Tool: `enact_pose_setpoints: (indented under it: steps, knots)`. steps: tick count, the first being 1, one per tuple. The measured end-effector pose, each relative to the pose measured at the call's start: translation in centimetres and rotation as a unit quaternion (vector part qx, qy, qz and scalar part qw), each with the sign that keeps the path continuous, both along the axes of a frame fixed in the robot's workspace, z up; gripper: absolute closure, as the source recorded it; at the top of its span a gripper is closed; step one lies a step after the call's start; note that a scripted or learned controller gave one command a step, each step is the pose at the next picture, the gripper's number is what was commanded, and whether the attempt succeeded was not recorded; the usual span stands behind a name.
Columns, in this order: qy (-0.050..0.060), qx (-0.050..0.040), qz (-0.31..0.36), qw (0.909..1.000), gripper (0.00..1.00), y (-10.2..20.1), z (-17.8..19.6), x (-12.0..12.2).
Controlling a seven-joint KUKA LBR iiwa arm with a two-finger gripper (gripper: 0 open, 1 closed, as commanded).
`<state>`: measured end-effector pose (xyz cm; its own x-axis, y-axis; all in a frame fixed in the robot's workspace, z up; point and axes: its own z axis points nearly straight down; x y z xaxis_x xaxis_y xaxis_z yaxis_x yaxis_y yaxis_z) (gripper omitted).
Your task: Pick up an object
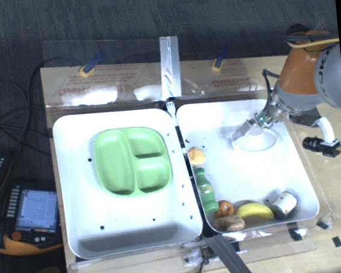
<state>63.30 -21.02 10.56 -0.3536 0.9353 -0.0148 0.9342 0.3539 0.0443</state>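
Fixed overhead slant onto both bins (120,117)

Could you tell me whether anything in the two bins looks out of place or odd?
Nothing looks spilled or damaged. The banana, the green bottle and the other small items crowd the right bin's near and left edges, while the green tray lies flat in the left bin.

Green tray (132,160) in white bin (84,233); yellow banana (254,210), green bottle (204,189) in the other.

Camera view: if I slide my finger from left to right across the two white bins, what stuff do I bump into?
Green divided plate → green bottle → yellow banana → small silver-and-white can. The gripper hangs over the right bin, farther back.
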Motion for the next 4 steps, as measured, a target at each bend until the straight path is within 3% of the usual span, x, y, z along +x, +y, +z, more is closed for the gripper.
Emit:
enact_pose_setpoints:
  steps: [1,3,4]
  knots:
    - [0.000,0.0002,0.000,1.0000,0.00,0.0,0.0,0.0]
    - [-0.003,-0.0122,0.117,0.9931,0.00,0.3,0.1,-6.5]
    - [0.009,-0.0097,0.120,0.9927,0.00,2.7,-0.9,-10.5]
